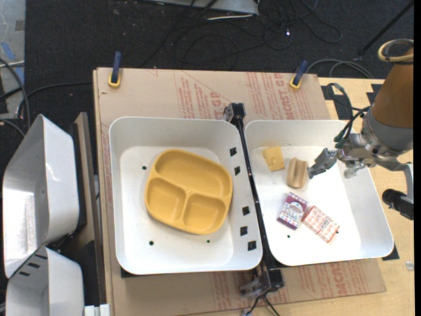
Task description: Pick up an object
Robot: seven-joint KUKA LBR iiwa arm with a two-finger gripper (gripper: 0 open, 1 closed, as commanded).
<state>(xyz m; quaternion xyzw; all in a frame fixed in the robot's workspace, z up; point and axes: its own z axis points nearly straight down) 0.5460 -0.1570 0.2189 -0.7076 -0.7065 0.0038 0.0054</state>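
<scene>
The right bin (368, 242) holds a small yellow block (273, 158), a tan roll-shaped piece (297, 173), a purple packet (293, 210) and a pink-red packet (320, 224) lying against it. My gripper (323, 162) hangs over the right bin's upper middle, just right of the tan piece and slightly above it. Nothing shows in the gripper. The arm's grey wrist and orange band (398, 94) rise behind it at the right.
In the left bin (125, 176) lies a yellow divided plate (189, 191). A black divider (250, 189) runs between the two bins. White tubs (39, 183) stand off the bench at far left. Cables lie on the dark floor behind.
</scene>
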